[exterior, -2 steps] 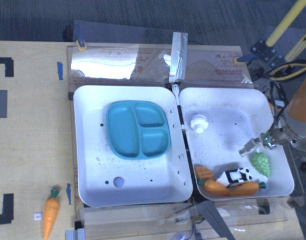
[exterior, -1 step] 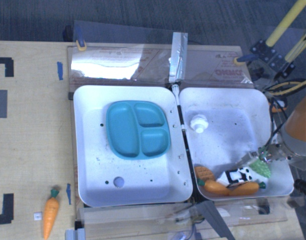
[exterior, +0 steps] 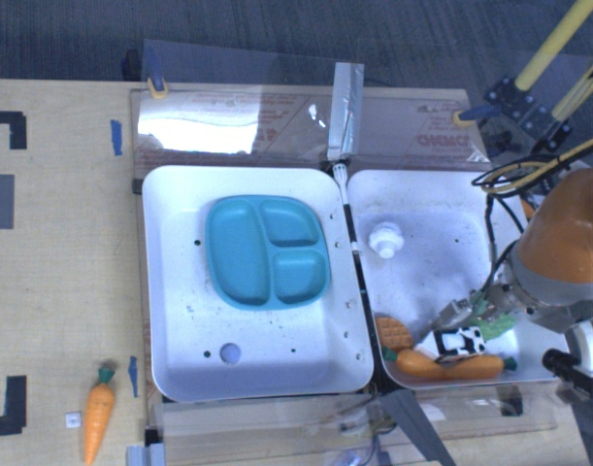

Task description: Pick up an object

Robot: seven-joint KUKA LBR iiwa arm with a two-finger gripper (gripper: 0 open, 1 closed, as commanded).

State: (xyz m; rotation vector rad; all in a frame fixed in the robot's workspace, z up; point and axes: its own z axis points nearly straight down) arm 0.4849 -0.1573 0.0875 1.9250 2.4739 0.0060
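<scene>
Fingers' state cannot be told: the gripper [exterior: 468, 330] sits low over the near right part of the right bin [exterior: 427, 260], its tip lost among a black-and-white toy [exterior: 462, 342] and the wrist hardware. Nothing is visibly held between them. Arm [exterior: 558, 250] enters from the right, orange band above the wrist, cables looping over the bin's far right corner. Just below the gripper, an orange carrot-shaped toy [exterior: 449, 365] lies lengthwise along the near wall of the right bin; the black-and-white toy rests on or against its upper side. Left of these, near the divider, a small brown waffle-like piece [exterior: 394, 334]. Further back in the same bin, a small white round object [exterior: 384, 241], well apart from the gripper. Left bin [exterior: 170, 289] holds a teal divided plate [exterior: 268, 250], lying flat, toward the far half. Near its front edge, a small pale round disc [exterior: 230, 354]. Outside the bins, on the bench [exterior: 53, 260] at lower left, a second toy carrot [exterior: 99, 411] with green top pointing away from the camera.
</scene>
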